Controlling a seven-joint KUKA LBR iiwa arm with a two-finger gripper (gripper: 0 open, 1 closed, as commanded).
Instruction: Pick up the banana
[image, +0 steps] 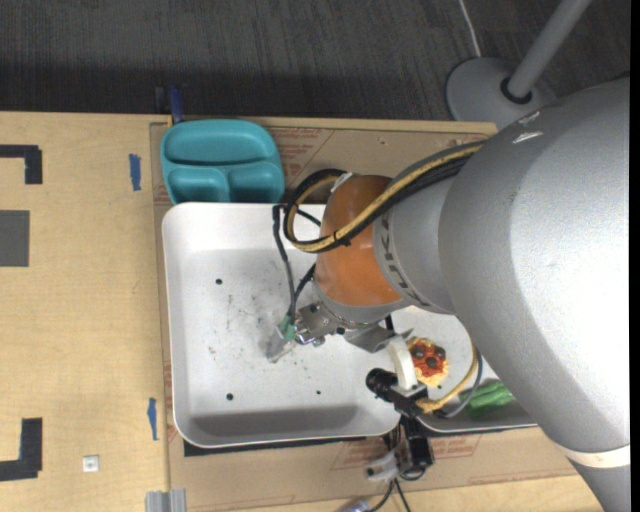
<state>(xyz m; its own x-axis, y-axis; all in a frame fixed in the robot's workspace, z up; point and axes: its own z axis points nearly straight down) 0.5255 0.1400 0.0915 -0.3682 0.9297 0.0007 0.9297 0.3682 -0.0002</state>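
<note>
Here, banana hidden from sight; claw (283, 338) low over left bin (200, 300), grip state unclear

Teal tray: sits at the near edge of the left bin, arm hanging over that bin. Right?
Not quite. The camera view shows the teal tray beyond the far edge of the left bin, not the near one. The arm does hang over that bin.

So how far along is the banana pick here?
Nothing looks done yet. The gripper is low over the left bin, with no banana seen between its fingers. The arm covers most of the right bin, where a green item peeks out. The grasp and lift remain.
</note>
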